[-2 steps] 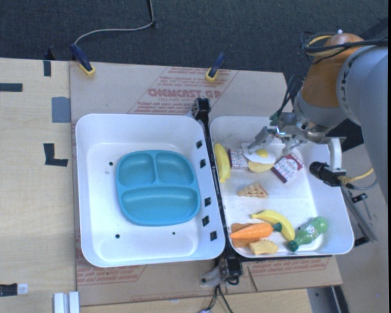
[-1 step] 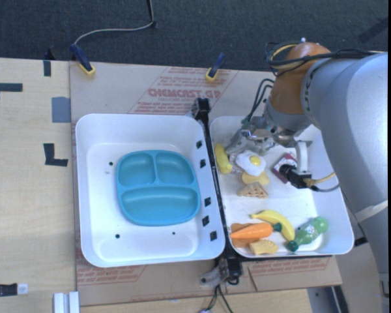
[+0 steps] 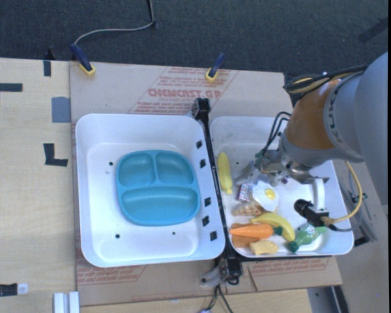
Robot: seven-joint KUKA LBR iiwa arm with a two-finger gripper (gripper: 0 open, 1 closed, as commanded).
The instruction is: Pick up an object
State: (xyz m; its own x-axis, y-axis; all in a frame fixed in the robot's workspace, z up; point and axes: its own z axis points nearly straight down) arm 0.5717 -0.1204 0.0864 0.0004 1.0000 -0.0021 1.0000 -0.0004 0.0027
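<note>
Camera view: the gripper [image 3: 264, 169] is seen low in the right bin [image 3: 342, 240], just above the fried egg toy [image 3: 268, 195], whether closed or apart cannot be told, and a neighbouring banana [image 3: 277, 222] or wrapper could be nudged instead through crowding.

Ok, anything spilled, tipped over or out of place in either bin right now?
Nothing stands out. The blue divided plate lies flat in the left bin. The toy food, among it a corn cob, fried egg, carrot and banana, sits loosely piled inside the right bin, nothing over the rim.
</note>
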